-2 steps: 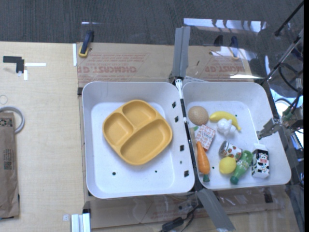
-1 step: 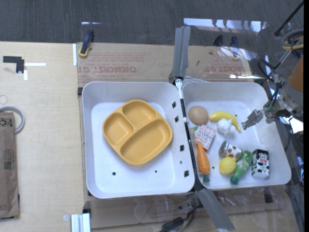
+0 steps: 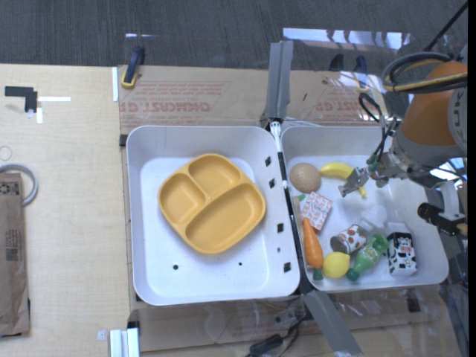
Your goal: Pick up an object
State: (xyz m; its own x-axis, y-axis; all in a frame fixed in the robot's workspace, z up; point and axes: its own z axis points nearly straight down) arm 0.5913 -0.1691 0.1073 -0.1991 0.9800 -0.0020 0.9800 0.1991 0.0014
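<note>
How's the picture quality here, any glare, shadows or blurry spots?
Camera view: even, soft lighting; the yellow plate is sharp and casts only a faint shadow. Bright glare on the shiny strip behind the right bin. The gripper beside the banana looks slightly soft.

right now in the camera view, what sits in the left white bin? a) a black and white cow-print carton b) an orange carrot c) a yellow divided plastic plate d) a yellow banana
c: the yellow divided plastic plate lies alone in the left white bin, while the orange carrot, yellow banana and cow-print carton all lie in the right white bin.
</note>
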